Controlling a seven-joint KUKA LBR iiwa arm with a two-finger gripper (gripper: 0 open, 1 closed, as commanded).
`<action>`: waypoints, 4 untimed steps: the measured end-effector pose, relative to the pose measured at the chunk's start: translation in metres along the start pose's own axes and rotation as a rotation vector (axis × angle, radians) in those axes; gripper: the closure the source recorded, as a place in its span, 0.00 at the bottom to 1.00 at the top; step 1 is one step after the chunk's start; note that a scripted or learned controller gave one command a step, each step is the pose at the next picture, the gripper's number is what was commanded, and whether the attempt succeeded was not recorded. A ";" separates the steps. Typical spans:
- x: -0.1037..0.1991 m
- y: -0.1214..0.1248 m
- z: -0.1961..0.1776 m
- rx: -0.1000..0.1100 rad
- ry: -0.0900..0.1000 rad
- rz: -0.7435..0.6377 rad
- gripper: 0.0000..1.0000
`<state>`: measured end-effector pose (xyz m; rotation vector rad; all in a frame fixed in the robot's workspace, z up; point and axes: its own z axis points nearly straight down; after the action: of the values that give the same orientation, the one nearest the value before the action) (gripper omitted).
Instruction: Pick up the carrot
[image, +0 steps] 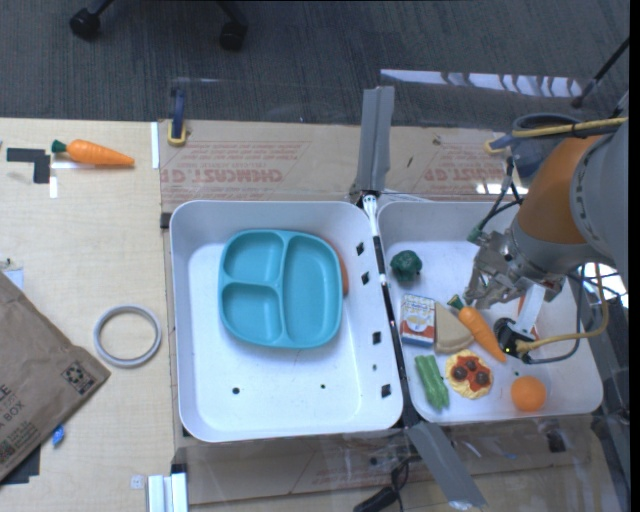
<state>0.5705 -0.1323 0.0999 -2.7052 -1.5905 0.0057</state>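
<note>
Hovering over the right bin (590, 385), gripper (497, 287) just above the carrot (481, 332); lying slantwise near the bin's middle, beside a pizza toy (469, 375); poised for descent, seemingly; grip state impossible to tell.

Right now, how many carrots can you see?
2. One carrot lies in the right bin, just below the gripper; another carrot lies on the bench's far-left corner.

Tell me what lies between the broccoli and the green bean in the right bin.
In the camera view, a small carton lies between the broccoli and the green bean.
</note>
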 end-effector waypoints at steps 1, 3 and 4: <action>-0.063 -0.035 0.009 -0.002 0.000 -0.065 1.00; -0.082 -0.059 0.009 -0.003 0.001 -0.271 0.00; -0.076 -0.064 0.009 -0.003 0.001 -0.374 0.00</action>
<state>0.4773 -0.1676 0.0908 -2.3639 -2.0667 0.0011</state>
